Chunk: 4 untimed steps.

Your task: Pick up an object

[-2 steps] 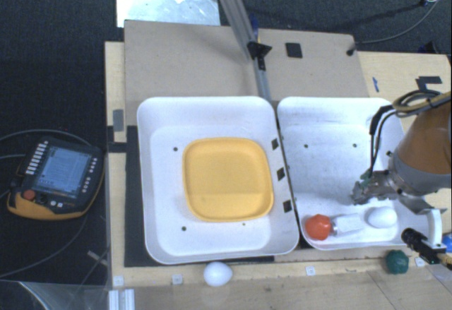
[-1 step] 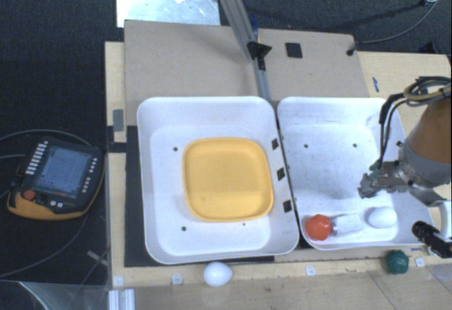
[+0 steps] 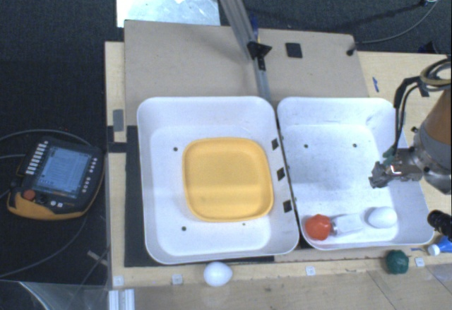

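Note:
In the right bin (image 3: pixel 332 160), a red-orange ball (image 3: pixel 318 227) lies at the near left corner. A clear, pale object (image 3: pixel 348 223) rests just right of it, and a white egg-shaped object (image 3: pixel 382 217) lies further right along the near wall. My gripper (image 3: pixel 383 175) hangs over the right side of this bin, a short way above and behind the white egg. Nothing shows between its fingers. A yellow square plate (image 3: pixel 228 179) fills the middle of the left bin (image 3: pixel 162 160).
A white egg-shaped object (image 3: pixel 217 274) sits on the bench in front of the left bin. A dark green ball (image 3: pixel 397 262) lies outside the right bin's near right corner. A teach pendant (image 3: pixel 55 174) rests on the floor at left. A slanted metal pole (image 3: pixel 240 12) stands behind the bins.

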{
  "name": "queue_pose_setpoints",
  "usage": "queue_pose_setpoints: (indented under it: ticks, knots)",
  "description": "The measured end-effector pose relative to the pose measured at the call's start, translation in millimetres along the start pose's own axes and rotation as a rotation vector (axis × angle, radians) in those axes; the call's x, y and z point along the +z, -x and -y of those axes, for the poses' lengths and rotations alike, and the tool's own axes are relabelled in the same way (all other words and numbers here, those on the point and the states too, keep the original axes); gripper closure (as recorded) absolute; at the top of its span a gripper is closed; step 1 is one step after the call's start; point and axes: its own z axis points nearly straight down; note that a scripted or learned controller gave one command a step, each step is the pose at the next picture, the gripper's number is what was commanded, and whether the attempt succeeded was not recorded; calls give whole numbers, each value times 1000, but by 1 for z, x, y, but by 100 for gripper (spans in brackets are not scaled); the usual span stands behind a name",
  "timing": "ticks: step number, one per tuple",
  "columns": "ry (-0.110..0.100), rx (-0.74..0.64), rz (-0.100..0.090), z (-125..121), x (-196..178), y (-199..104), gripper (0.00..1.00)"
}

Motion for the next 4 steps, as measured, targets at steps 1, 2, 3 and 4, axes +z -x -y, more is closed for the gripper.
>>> queue_pose_setpoints:
  ticks: [1,2,3,4]
  knots:
    - [-3,-4,-2,-28,-8,-45,100]
    - [-5,-4,-2,-48,-2,-93,100]
    - [-4,-4,-2,-61,0,-136,100]
    - [-5,-4,-3,-78,4,-187,100]
